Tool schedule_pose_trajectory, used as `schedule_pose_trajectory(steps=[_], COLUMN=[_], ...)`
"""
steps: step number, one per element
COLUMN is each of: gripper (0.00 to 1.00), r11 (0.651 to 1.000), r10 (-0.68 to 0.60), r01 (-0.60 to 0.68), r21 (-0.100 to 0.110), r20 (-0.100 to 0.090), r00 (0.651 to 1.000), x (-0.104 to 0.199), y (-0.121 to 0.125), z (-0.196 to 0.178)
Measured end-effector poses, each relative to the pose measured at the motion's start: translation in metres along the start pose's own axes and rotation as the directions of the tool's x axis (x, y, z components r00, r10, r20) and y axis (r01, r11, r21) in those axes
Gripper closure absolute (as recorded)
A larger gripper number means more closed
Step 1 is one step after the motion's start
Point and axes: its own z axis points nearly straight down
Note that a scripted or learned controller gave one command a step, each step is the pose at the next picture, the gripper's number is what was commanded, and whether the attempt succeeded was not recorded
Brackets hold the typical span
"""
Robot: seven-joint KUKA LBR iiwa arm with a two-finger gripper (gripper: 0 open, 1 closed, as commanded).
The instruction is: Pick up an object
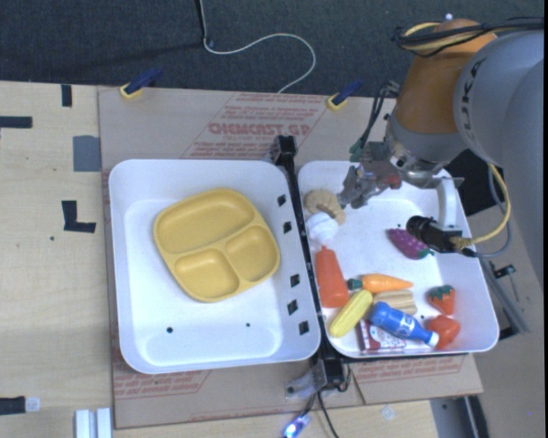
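I see the grey arm's two-finger gripper (359,188) low over the right white bin (475,286), toward its 11 o'clock corner; whether it is open or closed I cannot tell. Just at its 8 o'clock lies a tan rounded toy (321,203), nothing visibly gripped. Toward 6 o'clock sit an orange plastic carrot (385,283), a yellow corn cob (350,313) and a blue bottle (401,322). The left white bin (137,336) holds a yellow divided plate (216,243).

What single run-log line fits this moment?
gripper: over right bin, near beige toy | grasp: none seen | yellow tray: left bin
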Motion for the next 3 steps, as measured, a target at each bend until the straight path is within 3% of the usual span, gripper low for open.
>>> schedule_pose_trajectory(steps=[1,2,3], gripper=[1.0,1.0,1.0], r11=[1.0,1.0,1.0], r10=[-0.011,0.009,-0.003], r01=[0.011,-0.009,0.003], r21=[-0.006,0.011,-0.004], r20=[-0.003,0.004,-0.001], r00=[1.0,1.0,1.0], x=[0.122,0.062,0.108], y=[-0.042,-0.07,-0.134], z=[-0.071,0.025,-0.098])
